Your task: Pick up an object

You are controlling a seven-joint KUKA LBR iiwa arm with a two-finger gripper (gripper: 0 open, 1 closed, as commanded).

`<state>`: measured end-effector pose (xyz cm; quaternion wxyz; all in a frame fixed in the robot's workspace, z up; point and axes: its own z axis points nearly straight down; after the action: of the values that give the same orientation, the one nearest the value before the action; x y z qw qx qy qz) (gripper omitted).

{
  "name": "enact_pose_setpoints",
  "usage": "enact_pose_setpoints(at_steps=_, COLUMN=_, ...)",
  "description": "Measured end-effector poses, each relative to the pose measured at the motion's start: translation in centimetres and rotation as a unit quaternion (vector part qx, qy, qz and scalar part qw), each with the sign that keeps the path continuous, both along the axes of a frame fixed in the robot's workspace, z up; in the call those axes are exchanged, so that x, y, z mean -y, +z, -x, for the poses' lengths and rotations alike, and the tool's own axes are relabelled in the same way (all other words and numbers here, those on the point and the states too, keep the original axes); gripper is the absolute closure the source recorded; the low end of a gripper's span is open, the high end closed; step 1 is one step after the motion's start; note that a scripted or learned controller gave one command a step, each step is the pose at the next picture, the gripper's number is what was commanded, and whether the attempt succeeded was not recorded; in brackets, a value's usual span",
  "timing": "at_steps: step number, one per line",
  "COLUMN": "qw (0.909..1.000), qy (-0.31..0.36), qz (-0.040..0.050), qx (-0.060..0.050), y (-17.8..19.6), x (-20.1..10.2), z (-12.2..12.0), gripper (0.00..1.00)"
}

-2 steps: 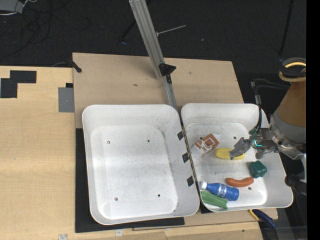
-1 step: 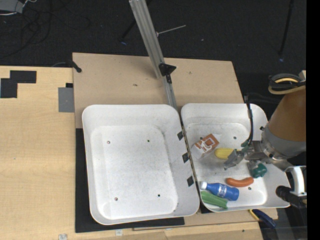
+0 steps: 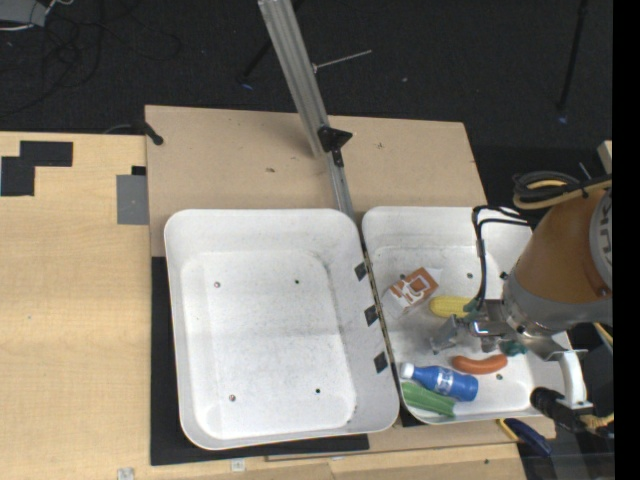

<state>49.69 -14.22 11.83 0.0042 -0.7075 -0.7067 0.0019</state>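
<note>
The right white bin (image 3: 420, 230) holds several small items. An orange-and-white piece (image 3: 413, 287) lies near its middle, with a yellow object (image 3: 449, 307) just to its right. Toward the front lie a red-orange sausage shape (image 3: 478, 364), a blue bottle (image 3: 441, 381) and a green object (image 3: 428, 400). My gripper (image 3: 458, 333) is low in this bin, between the yellow object and the sausage shape, partly covering the yellow object's right end. The orange band of the arm (image 3: 562, 258) rises behind it at the right.
The left white bin (image 3: 262, 230) sits beside the right one, with black clips (image 3: 370, 314) along the shared wall. An aluminium bar (image 3: 300, 78) slants up from the back of the bins. Black and yellow cables (image 3: 545, 186) hang at the right.
</note>
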Motion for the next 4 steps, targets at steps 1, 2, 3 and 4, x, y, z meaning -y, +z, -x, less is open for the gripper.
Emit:
enact_pose_setpoints(at_steps=1, qw=1.0000, qy=-0.001, qz=0.0009, qx=0.003, y=-2.6, x=0.0, z=0.0, gripper=0.00)
enact_pose_setpoints(at_steps=2, qw=1.0000, qy=-0.004, qz=0.0003, qx=0.003, y=-1.6, x=0.0, z=0.0, gripper=1.00)
enact_pose_setpoints(at_steps=3, qw=1.0000, qy=0.001, qz=0.0018, qx=0.005, y=2.9, x=0.6, z=-0.6, gripper=1.00)
enact_pose_setpoints(at_steps=4, qw=1.0000, qy=0.001, qz=0.0019, qx=0.005, y=7.1, x=0.9, z=-0.6, gripper=1.00)
